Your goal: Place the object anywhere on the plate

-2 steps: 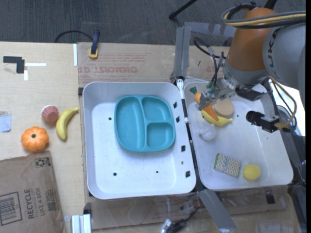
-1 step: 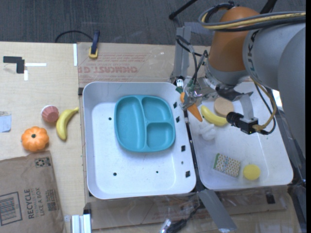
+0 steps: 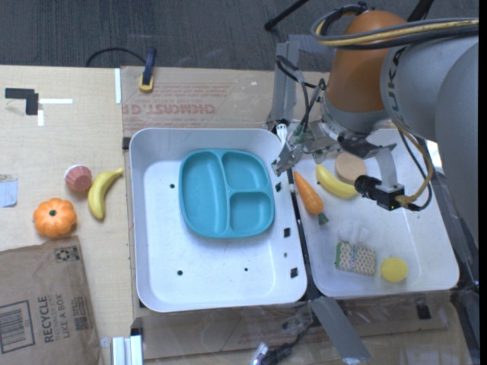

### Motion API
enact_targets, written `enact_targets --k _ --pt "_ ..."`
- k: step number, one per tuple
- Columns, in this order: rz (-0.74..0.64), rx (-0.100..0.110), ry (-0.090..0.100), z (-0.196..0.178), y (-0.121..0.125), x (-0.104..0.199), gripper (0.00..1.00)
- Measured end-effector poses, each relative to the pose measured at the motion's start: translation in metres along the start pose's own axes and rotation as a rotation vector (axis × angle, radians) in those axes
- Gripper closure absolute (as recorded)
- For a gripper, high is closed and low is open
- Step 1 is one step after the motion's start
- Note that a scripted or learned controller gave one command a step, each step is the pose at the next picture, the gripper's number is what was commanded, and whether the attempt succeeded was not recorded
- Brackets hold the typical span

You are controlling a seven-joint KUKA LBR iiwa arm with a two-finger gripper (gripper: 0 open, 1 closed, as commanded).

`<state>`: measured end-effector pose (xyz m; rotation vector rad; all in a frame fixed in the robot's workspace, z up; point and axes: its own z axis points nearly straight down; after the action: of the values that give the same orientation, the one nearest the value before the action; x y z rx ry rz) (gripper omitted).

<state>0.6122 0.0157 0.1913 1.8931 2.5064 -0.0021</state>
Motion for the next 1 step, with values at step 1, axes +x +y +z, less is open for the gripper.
enact_targets --k 1 --pt "-0.001 0.0 -0.001 -0.0088 0.0002 -0.001 1.0"
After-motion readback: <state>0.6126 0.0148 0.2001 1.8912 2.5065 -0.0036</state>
